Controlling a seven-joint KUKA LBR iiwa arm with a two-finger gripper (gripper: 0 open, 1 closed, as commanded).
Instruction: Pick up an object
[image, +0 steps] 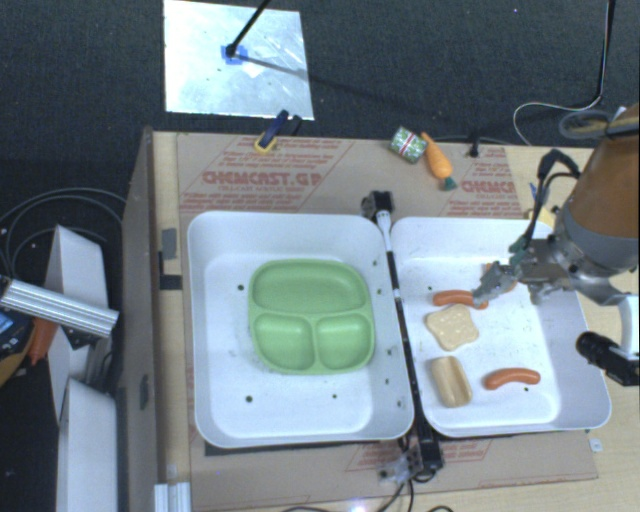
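The arm (600, 215) comes in from the right and hangs low over the right bin (570, 330), its gripper (490, 285) sitting near the middle of the bin's upper half. How the pincer stands I cannot tell; its tip is small and blurred against the white floor, and nothing can be made out in its grasp.

Just to the left of the tip, close enough that they may be touching, lies a sausage (453, 297), stretched left to right. Just below it sits a slice of toast (451, 326), turned a little askew. Below that again, near the bin's front-left corner, lies a bun (450, 381), lengthwise towards the front wall. A second sausage (512, 378) lies to the right of the bun, well apart from the gripper.

So the right bin holds four pieces: two sausages, one slice of toast, one bun.

The left bin (220, 300) holds one thing, a green plate (310, 315) with three compartments, one wide one at the back and two smaller ones at the front, resting about in the middle of the floor.

Behind the bins, on the cardboard (330, 170) that covers the bench, lie one toy carrot (436, 160) and, touching its left side, one small green can (407, 143).
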